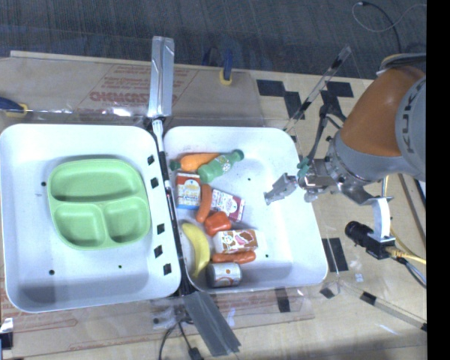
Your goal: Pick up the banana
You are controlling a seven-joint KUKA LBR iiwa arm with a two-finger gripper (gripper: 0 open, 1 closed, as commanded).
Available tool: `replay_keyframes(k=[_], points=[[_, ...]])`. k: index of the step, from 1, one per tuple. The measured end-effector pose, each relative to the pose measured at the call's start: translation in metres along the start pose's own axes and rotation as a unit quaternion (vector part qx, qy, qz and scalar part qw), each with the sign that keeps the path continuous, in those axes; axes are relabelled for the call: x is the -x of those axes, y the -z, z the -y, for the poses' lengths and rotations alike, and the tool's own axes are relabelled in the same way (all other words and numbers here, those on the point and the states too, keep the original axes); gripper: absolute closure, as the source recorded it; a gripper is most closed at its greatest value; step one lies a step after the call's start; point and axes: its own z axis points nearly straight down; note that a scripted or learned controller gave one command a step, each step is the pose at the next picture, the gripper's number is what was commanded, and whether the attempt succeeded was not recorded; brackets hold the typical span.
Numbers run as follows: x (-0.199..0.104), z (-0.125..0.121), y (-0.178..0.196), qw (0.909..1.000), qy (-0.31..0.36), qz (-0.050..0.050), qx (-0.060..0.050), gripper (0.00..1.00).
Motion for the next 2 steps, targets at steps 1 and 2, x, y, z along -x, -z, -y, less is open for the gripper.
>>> replay_keyframes(k=[1, 2], points=[[-0.052, 0.031, -0.107, 0.9931, 0.117, 0.004, 0.011, 0.00], [-0.094, 0.031, -0.112, 0.9975, 0.068, 0.007, 0.018, 0.00]])
